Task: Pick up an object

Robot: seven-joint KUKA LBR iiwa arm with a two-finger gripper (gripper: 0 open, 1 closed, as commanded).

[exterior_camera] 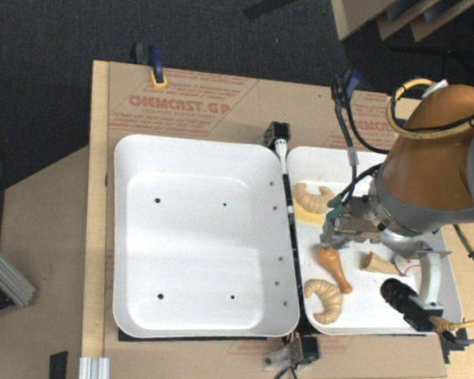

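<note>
1. Setup: the arm point(438, 153) reaches in from the right of the frame and hangs over the right bin point(366, 313). Both bins sit on the table point(228, 101).
2. Contents of the right bin: a pale curled pastry-shaped piece point(310, 201) near its upper left corner, an orange drumstick-shaped piece point(335, 269) at centre left, a tan croissant-shaped piece point(326, 300) just below that, and a small tan wedge point(375, 263) to the right of the orange piece.
3. Claw point(338, 235): it sits low in the bin, directly above the upper end of the orange piece and just right of the pale curled piece. Its opening cannot be told from this slanted view. Nothing is visibly gripped.
4. Step in hand (judgement): the reach onto a target, most likely the orange piece. No lift is evident, as all four items lie on the bin floor.
5. Next move calls for (judgement): a firm closure across the narrow upper end of the orange piece, then a straight vertical lift.
6. Risk (judgement): the tapered shape may slip out on closing, and the pale curled piece lies close enough to be nudged.
</note>
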